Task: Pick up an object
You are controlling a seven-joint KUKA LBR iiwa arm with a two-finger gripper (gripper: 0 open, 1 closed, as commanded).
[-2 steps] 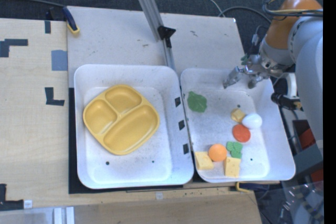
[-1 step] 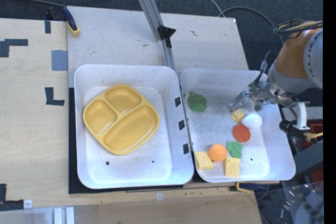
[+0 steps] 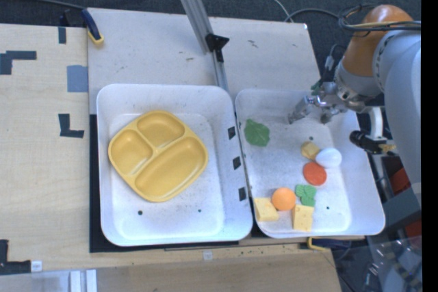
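Note:
The right bin [image 3: 356, 215] holds several small toy foods. A green leafy piece [image 3: 257, 133] lies at its upper left. Near the middle sit a small yellow chunk [image 3: 311, 149], a white egg [image 3: 328, 158] and a red-orange disc [image 3: 315, 174]. At the front are an orange ball [image 3: 283, 199], a green piece [image 3: 306, 194] and two yellow wedges [image 3: 266, 209] [image 3: 302, 217]. My gripper [image 3: 311, 111] hovers over the bin's far end, above and behind the egg. It is open with nothing between its fingers.
The left bin [image 3: 116, 215] carries a yellow divided plate [image 3: 158, 154]. A slanted metal rail [image 3: 191, 0] runs down to the gap between the bins. The grey arm [image 3: 397, 78] fills the right side.

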